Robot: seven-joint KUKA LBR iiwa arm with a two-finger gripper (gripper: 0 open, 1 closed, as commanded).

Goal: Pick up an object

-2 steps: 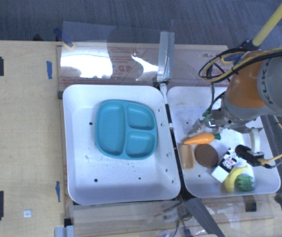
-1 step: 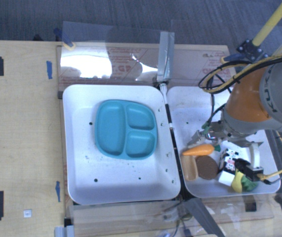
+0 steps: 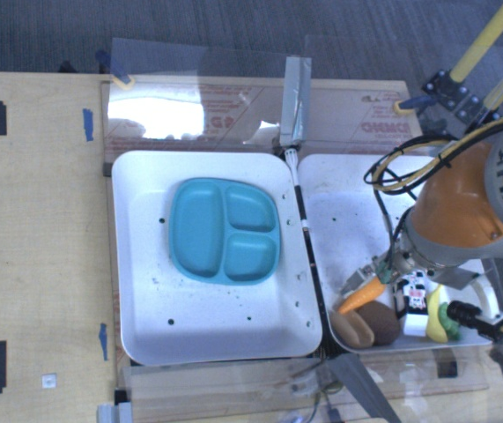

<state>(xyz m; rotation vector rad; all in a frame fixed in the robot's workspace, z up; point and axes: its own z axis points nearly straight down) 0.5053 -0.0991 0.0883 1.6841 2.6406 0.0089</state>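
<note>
Now arm (image 3: pixel 462 205) bent low over right bin (image 3: pixel 339 201); pincer (image 3: pixel 390 276) near carrot (image 3: pixel 359 296), grip state unclear.

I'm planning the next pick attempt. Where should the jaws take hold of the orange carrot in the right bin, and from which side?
Probably across the middle of the orange carrot, coming down from above. It lies flat and slanted, thick end up-right near the gripper, tip down-left. Set the jaws across its narrow width, not along its length. The brown object sits close below it, so the lower jaw has little room.
</note>
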